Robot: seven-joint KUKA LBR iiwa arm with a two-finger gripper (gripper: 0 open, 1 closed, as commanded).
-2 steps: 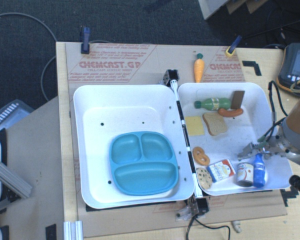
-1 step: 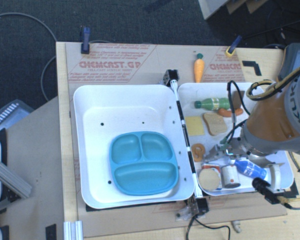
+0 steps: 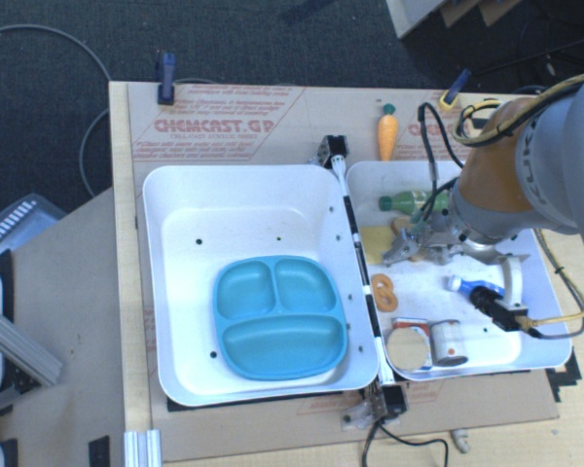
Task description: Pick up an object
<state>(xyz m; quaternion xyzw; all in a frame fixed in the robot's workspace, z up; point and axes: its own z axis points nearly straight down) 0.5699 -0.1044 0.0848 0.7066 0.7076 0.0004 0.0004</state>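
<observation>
My gripper [image 3: 410, 249] is low inside the right bin [image 3: 545, 353], near its left-middle part, with the grey arm reaching in from the right. A small brown object [image 3: 401, 227] lies just behind the gripper, and a green bottle [image 3: 403, 201] lies on its side beyond that. An orange pretzel-shaped ring [image 3: 382, 291] rests in front of the gripper by the bin's left wall. A metal cup [image 3: 448, 341] lies near the front edge. A small blue and white item [image 3: 463, 284] sits to the right of the gripper. Nothing is visibly between the fingers.
The left bin [image 3: 175, 222] holds a blue divided plate [image 3: 278, 316]. A toy carrot [image 3: 387, 134] lies on the bench behind the right bin. A blue clamp [image 3: 165, 76] stands at the board's far left corner.
</observation>
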